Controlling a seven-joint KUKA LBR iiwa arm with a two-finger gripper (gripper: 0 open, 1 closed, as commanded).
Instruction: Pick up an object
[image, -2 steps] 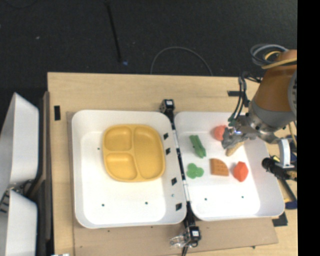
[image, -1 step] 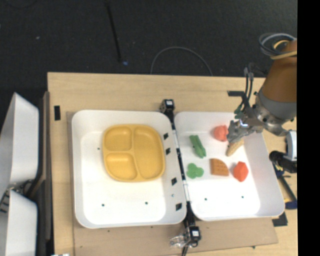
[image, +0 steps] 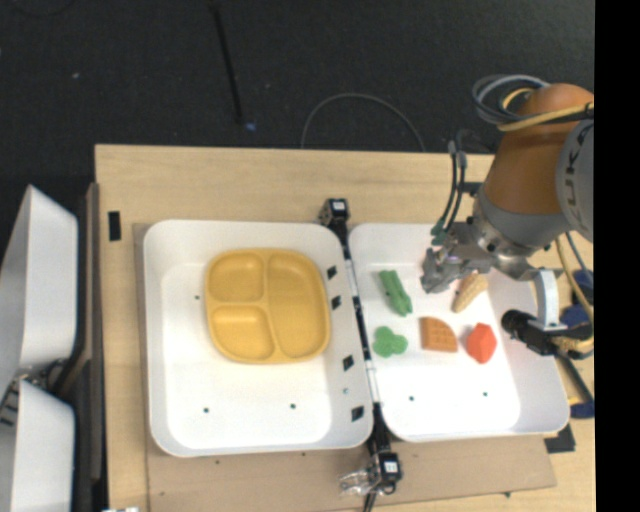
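The right bin (image: 450, 410) holds a green oblong piece (image: 395, 293), a green clover-shaped piece (image: 389, 343), an orange waffle-like square (image: 437, 335), a red lump (image: 482, 342) and a tan cone (image: 467, 293). My gripper (image: 437, 274) hangs over the bin's upper middle, between the green oblong piece and the tan cone, close to the cone's left side. Nothing shows between its fingers. The arm's grey and orange body covers the bin's top right corner.
A yellow divided plate (image: 268, 304) lies in the left bin (image: 250, 420). Black clips (image: 333, 211) sit along the seam between the bins. White boxes (image: 40, 290) stand off the bench at the far left.
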